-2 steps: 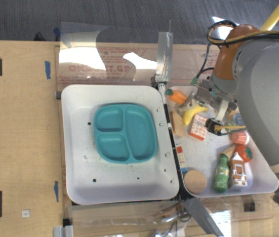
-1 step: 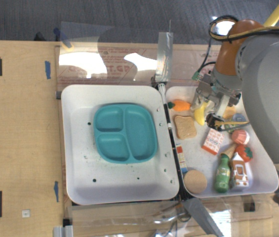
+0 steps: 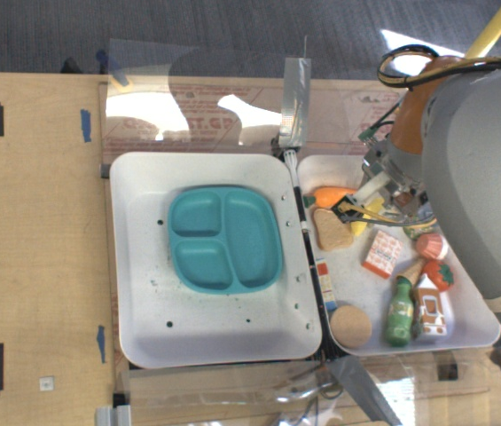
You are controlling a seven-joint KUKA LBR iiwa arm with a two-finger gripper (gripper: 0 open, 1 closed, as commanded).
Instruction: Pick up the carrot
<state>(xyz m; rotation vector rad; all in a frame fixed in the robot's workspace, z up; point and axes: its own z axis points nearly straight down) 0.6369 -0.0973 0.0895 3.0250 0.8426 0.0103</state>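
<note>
The carrot point(image 3: 332, 196) is orange with a green tip at its left end. It lies at the back left of the right bin point(image 3: 472, 322), close to the wall shared with the left bin. My gripper point(image 3: 381, 193) hangs low over the back of the right bin, just right of the carrot, and part of it hides the carrot's right end. No object shows between its fingers.
A tan bread slice point(image 3: 332, 231) lies right in front of the carrot. Further forward lie a red-and-white box point(image 3: 383, 254), a green bottle point(image 3: 399, 311), a small carton point(image 3: 433, 313), red fruit pieces point(image 3: 434, 247) and a round tan piece point(image 3: 350, 324). The left bin point(image 3: 135, 264) holds a teal divided plate point(image 3: 226, 239).
</note>
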